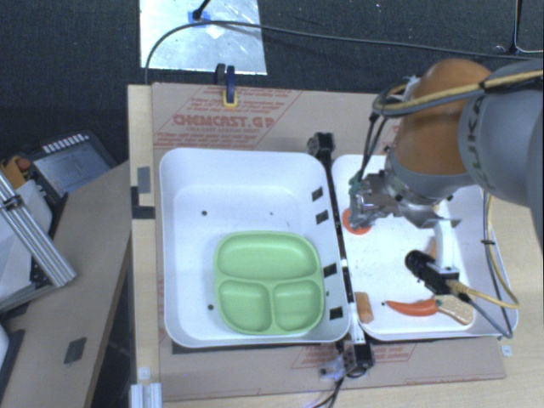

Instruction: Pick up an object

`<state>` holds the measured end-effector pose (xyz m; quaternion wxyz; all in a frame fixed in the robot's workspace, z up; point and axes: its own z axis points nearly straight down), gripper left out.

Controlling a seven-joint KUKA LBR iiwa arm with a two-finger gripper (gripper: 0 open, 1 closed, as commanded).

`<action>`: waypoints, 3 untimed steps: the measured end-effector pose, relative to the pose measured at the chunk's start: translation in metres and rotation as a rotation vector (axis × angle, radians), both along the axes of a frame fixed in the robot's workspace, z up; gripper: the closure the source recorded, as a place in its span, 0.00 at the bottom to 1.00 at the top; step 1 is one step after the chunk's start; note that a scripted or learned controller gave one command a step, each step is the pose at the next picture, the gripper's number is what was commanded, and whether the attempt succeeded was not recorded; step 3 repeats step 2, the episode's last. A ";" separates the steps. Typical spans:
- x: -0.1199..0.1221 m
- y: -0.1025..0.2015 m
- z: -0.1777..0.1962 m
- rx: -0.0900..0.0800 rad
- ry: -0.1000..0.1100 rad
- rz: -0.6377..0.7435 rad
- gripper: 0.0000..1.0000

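Right now the relation that matters is a short one: the gripper [364,201] hangs just above a small red round thing [357,224], which shows directly below the gripper in the view and slightly to its left, partly covered by it. Being round, it gives me no long axis to line up on. I judge that a straight descent is the likely next move. I cannot tell how far open the gripper is, nor whether it has hold of anything. Counting outward from the gripper: one red-orange pepper-shaped piece [414,308] well below it and to its right, lying crosswise; one pale tan piece [460,314] touching that pepper's far end; one small tan block [364,306] straight below the gripper. All sit in the right bin [382,262]. Left of the gripper, the left bin [195,185] holds one green three-compartment plate [268,280].
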<state>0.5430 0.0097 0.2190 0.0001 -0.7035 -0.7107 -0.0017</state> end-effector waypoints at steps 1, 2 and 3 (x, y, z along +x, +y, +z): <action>-0.003 0.046 -0.005 -0.001 0.001 -0.001 1.00; -0.001 0.101 0.005 -0.001 0.000 0.000 1.00; -0.001 0.101 0.005 -0.001 0.000 0.000 1.00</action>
